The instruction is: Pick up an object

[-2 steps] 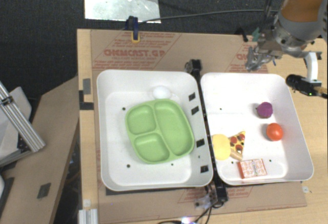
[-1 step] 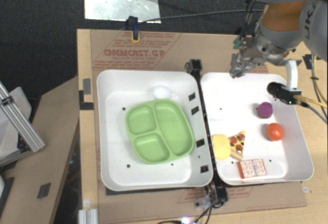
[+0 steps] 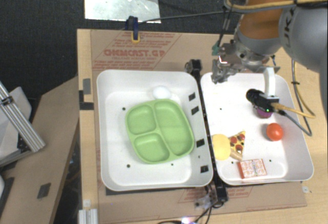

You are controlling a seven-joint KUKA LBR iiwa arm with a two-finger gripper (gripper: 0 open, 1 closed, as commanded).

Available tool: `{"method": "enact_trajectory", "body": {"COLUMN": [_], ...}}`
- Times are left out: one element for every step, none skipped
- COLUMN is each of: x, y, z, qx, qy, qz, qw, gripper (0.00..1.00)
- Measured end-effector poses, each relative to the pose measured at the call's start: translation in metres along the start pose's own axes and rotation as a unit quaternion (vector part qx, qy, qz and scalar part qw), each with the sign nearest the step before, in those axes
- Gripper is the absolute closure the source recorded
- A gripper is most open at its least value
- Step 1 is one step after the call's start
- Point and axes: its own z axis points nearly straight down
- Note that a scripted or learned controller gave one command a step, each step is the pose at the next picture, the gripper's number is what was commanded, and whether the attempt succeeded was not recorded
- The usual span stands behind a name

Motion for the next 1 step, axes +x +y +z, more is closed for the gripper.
{"method": "enact_trajectory", "body": {"x": [0.0522], "y": [-0.0044], "z": [0.005], "qx": [-0.001], "qy": [0.0], "qz": [0.0], "qw": [1.0], "gripper": [1.0]}}
